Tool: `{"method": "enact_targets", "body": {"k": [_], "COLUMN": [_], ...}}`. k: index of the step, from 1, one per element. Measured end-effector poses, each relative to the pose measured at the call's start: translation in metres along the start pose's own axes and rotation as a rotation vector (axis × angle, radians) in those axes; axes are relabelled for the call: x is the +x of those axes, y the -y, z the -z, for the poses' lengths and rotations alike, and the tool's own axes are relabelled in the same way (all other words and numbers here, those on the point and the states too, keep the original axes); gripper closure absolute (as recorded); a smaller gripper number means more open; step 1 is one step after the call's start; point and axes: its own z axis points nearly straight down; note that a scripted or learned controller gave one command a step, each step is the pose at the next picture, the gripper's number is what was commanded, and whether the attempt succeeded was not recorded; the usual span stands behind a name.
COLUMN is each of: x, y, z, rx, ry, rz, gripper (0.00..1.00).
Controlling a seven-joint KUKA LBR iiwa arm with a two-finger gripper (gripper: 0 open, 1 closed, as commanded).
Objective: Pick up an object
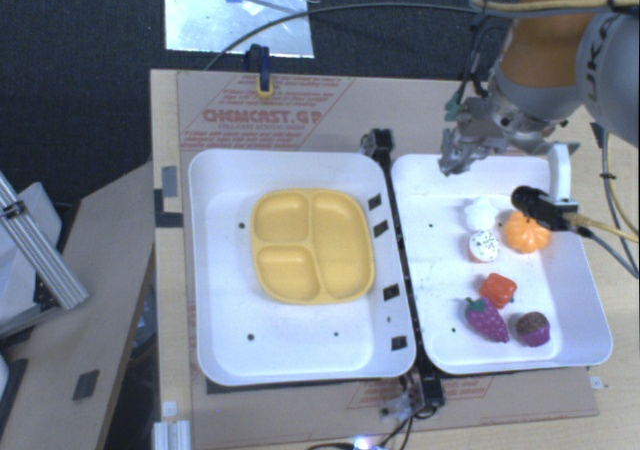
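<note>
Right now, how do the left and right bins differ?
The left bin holds one yellow divided tray, centred; the right bin holds several small toy foods clustered toward its right side, among them an orange pumpkin and purple grapes. The end effector hangs over the right bin's far edge, not the left bin. Both are shallow, white, side by side.

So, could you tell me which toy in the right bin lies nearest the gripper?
The white toy, topmost of the cluster, lies nearest the gripper; the orange, red and purple ones lie farther.
</note>
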Motion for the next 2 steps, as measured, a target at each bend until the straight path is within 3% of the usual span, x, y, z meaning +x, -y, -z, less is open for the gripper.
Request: {"method": "enact_targets", "body": {"k": [2], "x": [0.102], "y": [0.035], "z": [-0.015], "rx": [0.002], "ry": [-0.001], "rz": [0.002], "gripper": [1.00]}}
